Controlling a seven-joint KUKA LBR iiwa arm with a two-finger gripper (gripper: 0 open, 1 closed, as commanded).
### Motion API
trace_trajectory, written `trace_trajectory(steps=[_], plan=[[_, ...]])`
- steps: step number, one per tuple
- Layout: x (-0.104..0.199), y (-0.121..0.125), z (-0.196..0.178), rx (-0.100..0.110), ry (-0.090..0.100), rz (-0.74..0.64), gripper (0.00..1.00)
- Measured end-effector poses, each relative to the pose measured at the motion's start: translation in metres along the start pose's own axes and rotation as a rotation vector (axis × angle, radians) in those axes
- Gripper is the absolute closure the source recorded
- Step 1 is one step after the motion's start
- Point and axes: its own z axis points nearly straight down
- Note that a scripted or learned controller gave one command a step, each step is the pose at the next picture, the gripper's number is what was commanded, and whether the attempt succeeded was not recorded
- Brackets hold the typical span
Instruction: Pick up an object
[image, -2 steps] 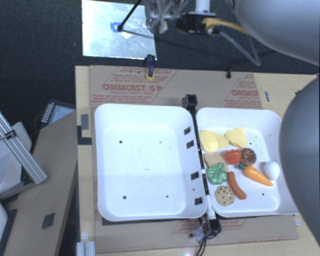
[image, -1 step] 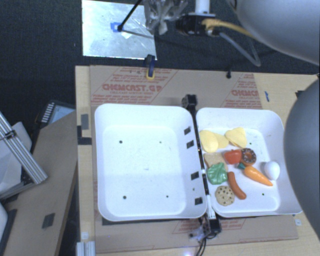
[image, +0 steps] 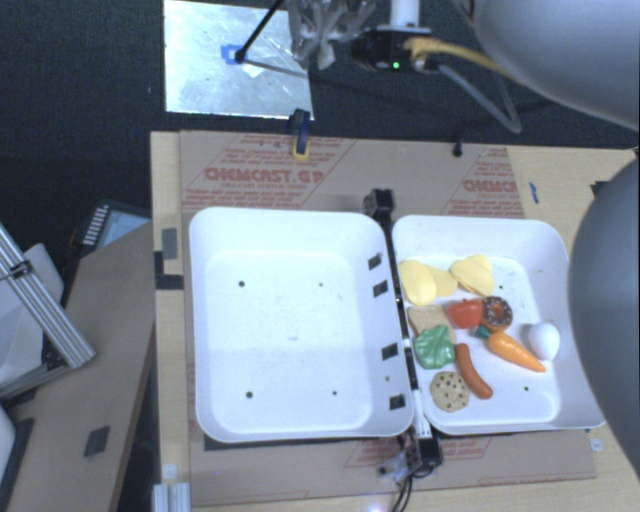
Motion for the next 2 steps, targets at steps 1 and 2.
trace_trajectory(steps=[1, 2], plan=[[-0.068, -0.038, 0.062, 0.008, -0.002, 0.01, 1.0], [0.005, -0.052, -0.004, -0.006, 0.006, -0.005, 1.0]])
